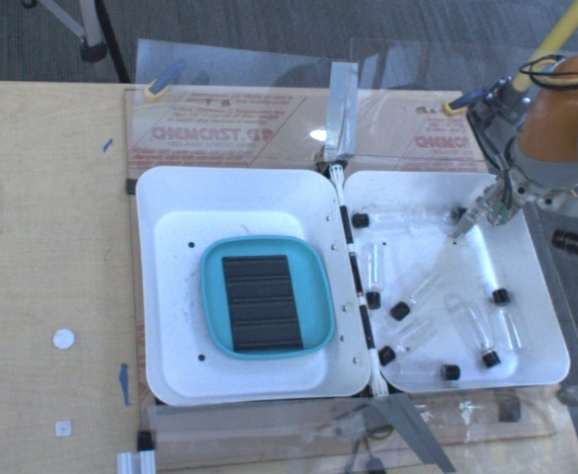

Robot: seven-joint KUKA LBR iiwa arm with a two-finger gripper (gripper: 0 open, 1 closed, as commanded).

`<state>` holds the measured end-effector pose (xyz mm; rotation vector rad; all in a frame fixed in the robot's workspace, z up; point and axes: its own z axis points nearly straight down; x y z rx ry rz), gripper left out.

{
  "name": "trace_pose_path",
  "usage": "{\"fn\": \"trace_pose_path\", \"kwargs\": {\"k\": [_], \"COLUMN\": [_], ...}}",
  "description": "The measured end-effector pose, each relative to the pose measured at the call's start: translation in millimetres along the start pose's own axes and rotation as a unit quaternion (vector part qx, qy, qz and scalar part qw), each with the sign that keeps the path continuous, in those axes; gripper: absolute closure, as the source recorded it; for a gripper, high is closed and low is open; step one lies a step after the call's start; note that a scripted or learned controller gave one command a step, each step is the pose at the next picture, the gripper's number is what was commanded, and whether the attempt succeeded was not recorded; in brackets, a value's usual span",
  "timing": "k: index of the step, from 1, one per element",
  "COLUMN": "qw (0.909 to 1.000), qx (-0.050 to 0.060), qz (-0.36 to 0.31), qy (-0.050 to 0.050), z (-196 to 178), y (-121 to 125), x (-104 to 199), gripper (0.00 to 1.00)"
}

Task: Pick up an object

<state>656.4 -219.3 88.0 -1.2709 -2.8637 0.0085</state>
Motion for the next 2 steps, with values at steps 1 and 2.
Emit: {"fn": "trace_pose_path", "kwargs": {"k": [1, 2], "qw": [0.9999, 0.9999], "qx": [0.001, 0.0], "qz": [-0.014, -0.016], "qy": [0.002, -0.004], "z": [0, -1], "y": [-1, 8], "x": [-7, 9], "gripper": [1.0, 1.0]}}
